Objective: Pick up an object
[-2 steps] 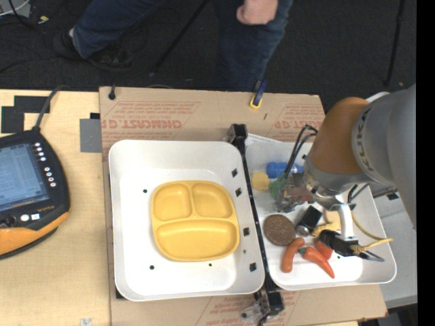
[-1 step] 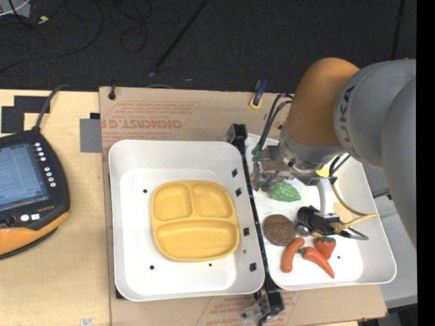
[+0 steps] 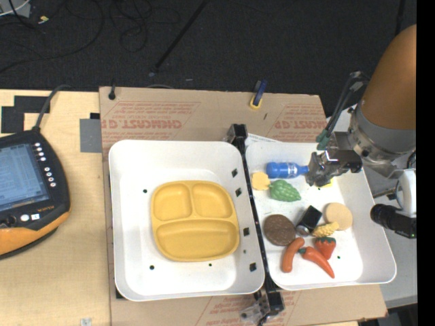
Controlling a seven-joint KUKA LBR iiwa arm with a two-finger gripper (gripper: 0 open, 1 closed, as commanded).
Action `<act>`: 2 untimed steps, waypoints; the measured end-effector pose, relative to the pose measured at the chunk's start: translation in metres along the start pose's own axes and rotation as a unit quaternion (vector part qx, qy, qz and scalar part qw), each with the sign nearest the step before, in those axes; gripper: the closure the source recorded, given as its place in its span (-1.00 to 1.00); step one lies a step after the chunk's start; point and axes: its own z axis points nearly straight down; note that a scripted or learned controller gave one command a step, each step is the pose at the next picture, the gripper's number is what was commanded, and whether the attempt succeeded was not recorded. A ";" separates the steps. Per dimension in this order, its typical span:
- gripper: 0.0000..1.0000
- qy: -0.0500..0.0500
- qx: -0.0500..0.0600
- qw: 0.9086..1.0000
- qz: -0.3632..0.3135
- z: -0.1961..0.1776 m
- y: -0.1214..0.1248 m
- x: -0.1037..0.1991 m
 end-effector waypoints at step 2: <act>1.00 0.003 0.003 1.000 -0.009 0.035 0.009 0.127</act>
